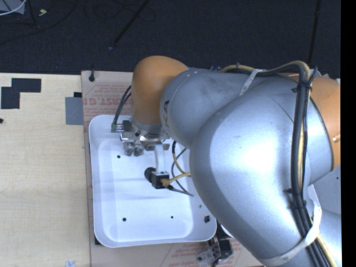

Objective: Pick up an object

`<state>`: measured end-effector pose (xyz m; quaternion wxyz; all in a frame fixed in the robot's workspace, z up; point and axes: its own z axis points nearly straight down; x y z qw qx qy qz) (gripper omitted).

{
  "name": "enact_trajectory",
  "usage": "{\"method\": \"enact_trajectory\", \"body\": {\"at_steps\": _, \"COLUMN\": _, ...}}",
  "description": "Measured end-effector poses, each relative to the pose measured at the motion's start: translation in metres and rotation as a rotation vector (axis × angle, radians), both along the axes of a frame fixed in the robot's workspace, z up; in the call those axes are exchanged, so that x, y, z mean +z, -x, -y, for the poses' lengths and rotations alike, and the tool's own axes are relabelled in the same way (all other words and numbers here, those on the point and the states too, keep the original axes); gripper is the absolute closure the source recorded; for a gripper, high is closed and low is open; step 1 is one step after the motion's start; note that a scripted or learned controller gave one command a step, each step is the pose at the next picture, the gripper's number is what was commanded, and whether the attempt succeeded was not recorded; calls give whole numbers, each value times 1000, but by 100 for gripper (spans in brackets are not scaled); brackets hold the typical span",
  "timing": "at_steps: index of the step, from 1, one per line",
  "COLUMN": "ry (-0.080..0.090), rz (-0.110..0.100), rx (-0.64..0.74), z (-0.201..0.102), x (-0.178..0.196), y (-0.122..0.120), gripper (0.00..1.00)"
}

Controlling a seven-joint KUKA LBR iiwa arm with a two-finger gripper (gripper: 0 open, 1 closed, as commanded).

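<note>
My gripper (132,148) hangs low over the far left part of the white bin (105,204), close to its back wall. The orange wrist band (153,88) sits right above it. The bulky grey arm (250,160) reaches in from the right and hides the bin's right side and everything beyond it. I see nothing between the gripper's tips. The visible bin floor shows just a few small dark dots (124,219).
A pale wooden bench top (39,166) spreads to the left of the bin, with dark grey patches (73,110) near its back edge. A brown board (105,93) with red lettering lies under the bin. Dark floor with cables runs along the top.
</note>
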<state>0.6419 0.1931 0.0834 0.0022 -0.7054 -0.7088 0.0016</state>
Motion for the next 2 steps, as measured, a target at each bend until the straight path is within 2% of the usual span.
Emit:
{"method": "enact_trajectory", "body": {"at_steps": 1, "ry": -1, "rz": 5, "rx": -1, "z": -54, "x": 19, "y": -2, "gripper": 100}}
{"method": "enact_trajectory", "body": {"at_steps": 2, "ry": 3, "rz": -3, "rx": -8, "z": -49, "x": 3, "y": 40, "gripper": 100}}
